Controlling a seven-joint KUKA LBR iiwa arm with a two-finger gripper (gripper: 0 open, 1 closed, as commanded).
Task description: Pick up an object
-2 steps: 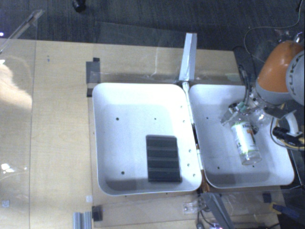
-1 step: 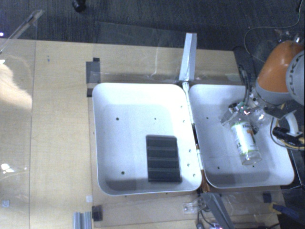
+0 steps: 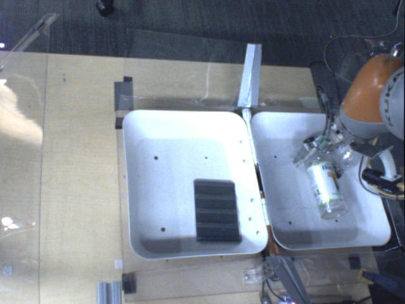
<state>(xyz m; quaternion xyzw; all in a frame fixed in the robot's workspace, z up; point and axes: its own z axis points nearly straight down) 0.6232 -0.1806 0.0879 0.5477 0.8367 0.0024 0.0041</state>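
A black ribbed rectangular block (image 3: 217, 210) is lying nearest the viewer, toward the front of the left white bin (image 3: 142, 170). Farther back, a clear plastic bottle with a green-and-white label (image 3: 327, 186) is lying on its side in the right white bin (image 3: 278, 189), long axis running front to back. The gripper (image 3: 323, 145) is hovering at the bottle's far end, just beside its cap; its state cannot be told, and no object is seen held.

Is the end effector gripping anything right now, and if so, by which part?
Cannot be told. The end effector sits at the upper end of the clear bottle in the right bin, but a hold there is not visible.
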